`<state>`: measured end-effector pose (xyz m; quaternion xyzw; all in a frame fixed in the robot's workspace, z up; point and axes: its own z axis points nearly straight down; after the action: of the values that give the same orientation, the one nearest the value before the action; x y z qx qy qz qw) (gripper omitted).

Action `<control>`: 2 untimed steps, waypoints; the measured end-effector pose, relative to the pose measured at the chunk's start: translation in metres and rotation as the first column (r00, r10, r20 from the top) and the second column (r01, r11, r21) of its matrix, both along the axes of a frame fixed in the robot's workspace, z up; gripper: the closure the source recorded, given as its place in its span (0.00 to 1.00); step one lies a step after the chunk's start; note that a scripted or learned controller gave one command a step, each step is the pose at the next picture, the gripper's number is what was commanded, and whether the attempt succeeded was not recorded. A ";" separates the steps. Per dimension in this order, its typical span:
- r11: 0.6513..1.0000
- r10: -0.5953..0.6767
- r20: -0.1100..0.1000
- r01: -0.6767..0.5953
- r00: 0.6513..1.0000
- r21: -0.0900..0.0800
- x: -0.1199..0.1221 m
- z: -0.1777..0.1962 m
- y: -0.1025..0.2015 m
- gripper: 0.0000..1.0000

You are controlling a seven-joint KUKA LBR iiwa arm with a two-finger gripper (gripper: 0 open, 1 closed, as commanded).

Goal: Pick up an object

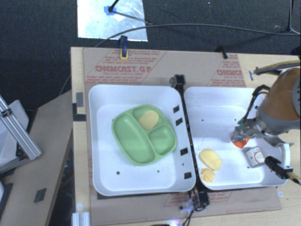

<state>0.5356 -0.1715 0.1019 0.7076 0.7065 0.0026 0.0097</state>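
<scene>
Two white bins sit side by side on the table (141, 62), which is covered by a brown sheet with red print. The left bin (101, 126) carries a green plate (136, 140) with three compartments, lying at a slant near the bin's middle. A pale yellow piece (149, 119) rests in the plate's far compartment; the other two compartments show only green. The right bin (211, 102) holds several small things toward its near side. A yellow lump (210, 158) lies near the bin's left wall, and a smaller yellow bit (207, 175) sits just beside it, nearer still and close to the near-left corner. To the right, a small white pack (254, 156) with a dark label lies tilted on the bin floor. The arm (282, 102) reaches in from the right, its orange band above the wrist, and hangs over the right part of the right bin. The claw (241, 138) points down and left, low over the bin floor, just left of and farther than the white pack. Something red-orange (240, 143) shows at its tip, but whether that is a held thing or part of the claw I cannot tell, nor can I tell how wide the claw stands. A blue clamp (123, 47) grips the table's far edge.
</scene>
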 end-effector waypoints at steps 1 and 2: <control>1.000 0.006 -0.017 -0.005 1.000 0.009 -0.005 0.058 0.004 1.00; 1.000 0.007 -0.013 -0.006 1.000 0.008 0.006 0.109 0.002 1.00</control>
<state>0.5416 -0.1698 0.2104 0.7054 0.7088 0.0008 0.0021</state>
